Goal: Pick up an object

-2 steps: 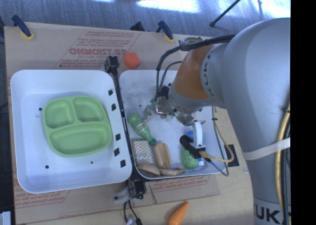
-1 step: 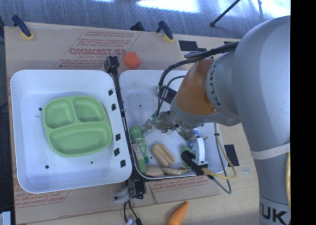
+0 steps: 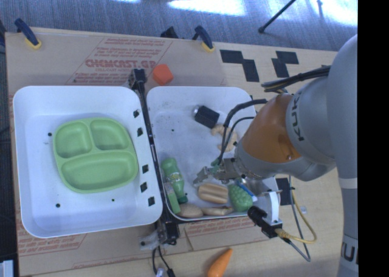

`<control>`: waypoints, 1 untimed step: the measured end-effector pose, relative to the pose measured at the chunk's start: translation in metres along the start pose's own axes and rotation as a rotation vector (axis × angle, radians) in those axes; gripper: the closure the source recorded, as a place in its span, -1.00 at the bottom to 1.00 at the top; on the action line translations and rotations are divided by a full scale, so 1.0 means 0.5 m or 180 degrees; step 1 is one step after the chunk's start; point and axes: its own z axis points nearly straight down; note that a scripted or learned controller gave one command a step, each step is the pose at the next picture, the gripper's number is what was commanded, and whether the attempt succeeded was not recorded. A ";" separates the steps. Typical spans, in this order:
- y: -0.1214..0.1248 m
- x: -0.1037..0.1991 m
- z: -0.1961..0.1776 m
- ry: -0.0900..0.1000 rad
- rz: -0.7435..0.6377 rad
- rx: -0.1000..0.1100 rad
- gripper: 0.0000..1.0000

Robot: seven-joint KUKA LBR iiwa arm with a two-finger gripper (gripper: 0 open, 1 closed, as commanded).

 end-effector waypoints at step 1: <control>0.111 -0.094 0.001 0.0074 -0.0038 0.0019 -1.00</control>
